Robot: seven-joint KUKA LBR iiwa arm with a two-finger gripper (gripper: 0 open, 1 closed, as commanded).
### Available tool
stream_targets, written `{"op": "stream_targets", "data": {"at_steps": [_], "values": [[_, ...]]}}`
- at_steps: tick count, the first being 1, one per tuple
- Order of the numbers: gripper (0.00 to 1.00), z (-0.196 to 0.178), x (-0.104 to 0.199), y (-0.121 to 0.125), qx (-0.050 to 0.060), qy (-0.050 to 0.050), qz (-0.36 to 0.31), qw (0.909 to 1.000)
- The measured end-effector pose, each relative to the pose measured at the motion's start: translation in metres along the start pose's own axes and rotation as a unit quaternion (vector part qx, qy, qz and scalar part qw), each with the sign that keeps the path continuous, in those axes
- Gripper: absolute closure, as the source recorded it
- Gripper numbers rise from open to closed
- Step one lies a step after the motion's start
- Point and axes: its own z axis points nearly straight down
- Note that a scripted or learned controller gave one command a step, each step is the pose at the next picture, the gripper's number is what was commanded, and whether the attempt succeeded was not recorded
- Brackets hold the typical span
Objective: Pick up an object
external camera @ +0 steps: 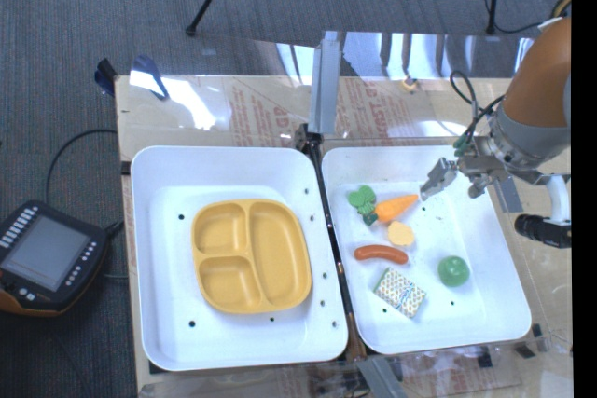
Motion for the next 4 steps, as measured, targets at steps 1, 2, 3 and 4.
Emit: {"op": "stream_targets", "data": {"at_steps": [1,2,3,4], "values": [[1.00,-0.008,0.001,-0.001,0.002,0.002,-0.001,1.0000],[0.00,-0.008,0.001,-0.001,0.002,0.001,-0.001,1.0000],[0.00,0.102,0.054,0.022,-0.007,-0.002,-0.024,0.9997],[1.00,0.100,0.056,0.017,0.002,0.000,-0.024,0.9997]]}}
